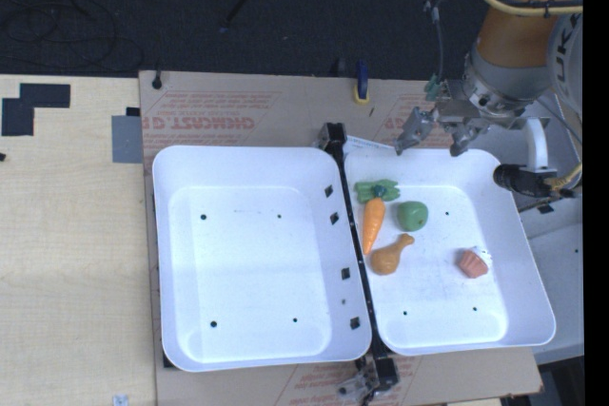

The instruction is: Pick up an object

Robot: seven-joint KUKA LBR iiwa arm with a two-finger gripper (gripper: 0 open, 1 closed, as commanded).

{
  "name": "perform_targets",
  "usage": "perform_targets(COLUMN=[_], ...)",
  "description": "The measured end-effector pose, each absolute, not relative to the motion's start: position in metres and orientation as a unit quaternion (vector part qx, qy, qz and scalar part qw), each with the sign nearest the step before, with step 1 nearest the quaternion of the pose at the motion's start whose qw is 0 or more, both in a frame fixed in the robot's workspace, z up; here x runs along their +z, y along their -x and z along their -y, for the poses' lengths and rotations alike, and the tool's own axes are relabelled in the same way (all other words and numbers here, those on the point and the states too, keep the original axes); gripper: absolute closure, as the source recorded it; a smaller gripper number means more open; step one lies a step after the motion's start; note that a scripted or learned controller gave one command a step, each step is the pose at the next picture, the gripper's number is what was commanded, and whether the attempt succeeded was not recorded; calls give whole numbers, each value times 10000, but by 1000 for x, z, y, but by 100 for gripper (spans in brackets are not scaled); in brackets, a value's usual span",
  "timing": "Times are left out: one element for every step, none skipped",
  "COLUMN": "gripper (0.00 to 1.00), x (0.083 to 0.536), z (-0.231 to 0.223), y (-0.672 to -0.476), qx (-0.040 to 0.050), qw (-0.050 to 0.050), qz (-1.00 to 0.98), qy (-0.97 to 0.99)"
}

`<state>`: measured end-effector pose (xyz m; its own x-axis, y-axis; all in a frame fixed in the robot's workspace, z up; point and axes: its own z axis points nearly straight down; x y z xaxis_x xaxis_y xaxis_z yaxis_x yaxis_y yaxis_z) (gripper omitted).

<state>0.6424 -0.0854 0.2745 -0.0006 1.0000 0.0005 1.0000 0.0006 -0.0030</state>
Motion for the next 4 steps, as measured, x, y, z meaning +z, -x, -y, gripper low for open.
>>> perform_targets(gripper=[0, 0, 0, 0], x=[183, 103, 88, 87], z=[65, 177, 213, 115], y=[-631, -632, -645, -644], qx=[27, 4, 0, -1], qw=[37, 4, -5, 29], qz=[7076, 7062, 7076, 7097], qy=[7066, 7080, 7066, 7045])
